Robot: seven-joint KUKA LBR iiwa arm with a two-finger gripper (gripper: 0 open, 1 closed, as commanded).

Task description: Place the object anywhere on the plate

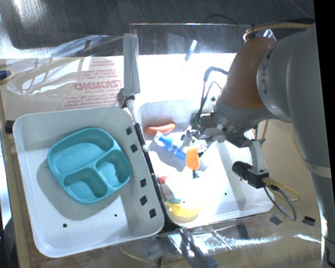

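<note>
A light blue plate (89, 164) with three compartments lies on a grey mat in the left bin (37, 224). In the right bin (237, 203), my gripper (192, 144) hangs low over the middle of the pile. A small orange object (193, 158) sits right at its tip, touching or nearly touching it. A blue and white bottle-like item (169, 150) lies just left of the gripper. An orange sausage-shaped piece (160, 127) rests near the bin's far wall.
A yellow object (184, 209) sits at the right bin's near-left corner. The divider wall (144, 180) between the bins lies between gripper and plate. Bright glare washes out much of the right bin floor. Cables hang off the arm to the right (278, 193).
</note>
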